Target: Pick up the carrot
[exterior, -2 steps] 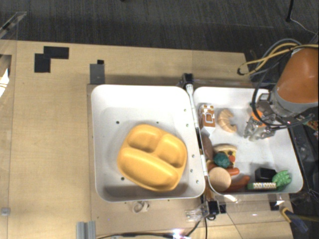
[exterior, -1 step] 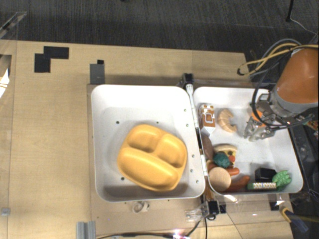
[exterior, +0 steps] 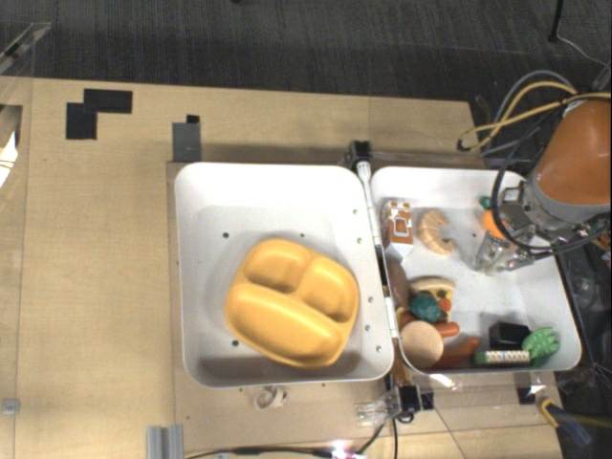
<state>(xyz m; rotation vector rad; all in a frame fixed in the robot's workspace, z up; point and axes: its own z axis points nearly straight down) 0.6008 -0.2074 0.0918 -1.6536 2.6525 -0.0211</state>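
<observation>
Camera view: the jaws [exterior: 494, 252] hover low in the right bin [exterior: 564, 299]; whether they are released or clenched, nobody can tell. An orange bit, probably the carrot [exterior: 490, 222], sits just behind them against the wrist. The risk: closing short and catching only bin floor.

A single fixed camera looks down on the tabletop [exterior: 96, 285] from above at a slight slant, far enough off to take in both bins whole. The left bin [exterior: 196, 256] sits near the middle of the view, the right bin [exterior: 564, 304] just beside it toward the right edge. Dark carpet [exterior: 287, 27] runs along the top, beyond the tabletop's far edge. The arm [exterior: 579, 156] enters above the right bin.
</observation>
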